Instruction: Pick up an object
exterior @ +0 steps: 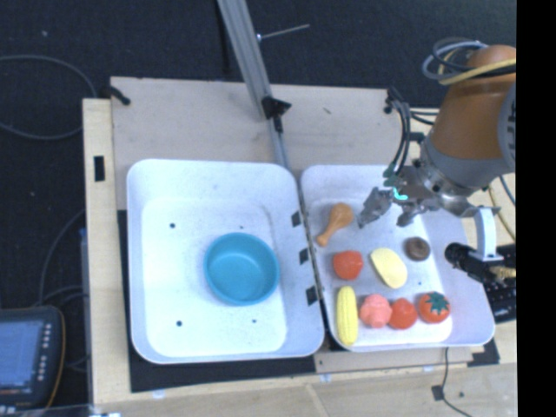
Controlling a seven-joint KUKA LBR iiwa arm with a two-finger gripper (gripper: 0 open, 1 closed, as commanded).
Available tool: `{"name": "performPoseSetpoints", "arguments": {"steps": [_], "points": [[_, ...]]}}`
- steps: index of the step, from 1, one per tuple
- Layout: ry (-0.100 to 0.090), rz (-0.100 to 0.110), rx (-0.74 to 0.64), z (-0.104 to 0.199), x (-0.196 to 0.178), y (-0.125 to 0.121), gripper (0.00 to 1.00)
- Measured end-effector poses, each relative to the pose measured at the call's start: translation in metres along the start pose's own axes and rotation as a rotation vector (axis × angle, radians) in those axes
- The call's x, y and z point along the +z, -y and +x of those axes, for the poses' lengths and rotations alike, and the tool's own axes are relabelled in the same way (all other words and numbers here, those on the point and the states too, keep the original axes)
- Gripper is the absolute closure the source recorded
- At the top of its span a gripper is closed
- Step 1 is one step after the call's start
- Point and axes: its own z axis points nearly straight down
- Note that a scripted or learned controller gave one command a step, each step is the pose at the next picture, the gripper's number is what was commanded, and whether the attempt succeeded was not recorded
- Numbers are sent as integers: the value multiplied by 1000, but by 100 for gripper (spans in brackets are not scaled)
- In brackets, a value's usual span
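end effector over right bin | labels: none legible

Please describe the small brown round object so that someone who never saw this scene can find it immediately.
Look at the right bin, the one that holds the toy foods. Near its right side, just right of the pale yellow piece and above the tomato with a green top, lies the brown round object. It is the smallest and darkest piece there.
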Motion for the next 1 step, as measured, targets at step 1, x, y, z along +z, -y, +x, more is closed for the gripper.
{"name": "performPoseSetpoints", "arguments": {"steps": [1], "points": [[0,-3,0,0,-2,-1,0]]}}
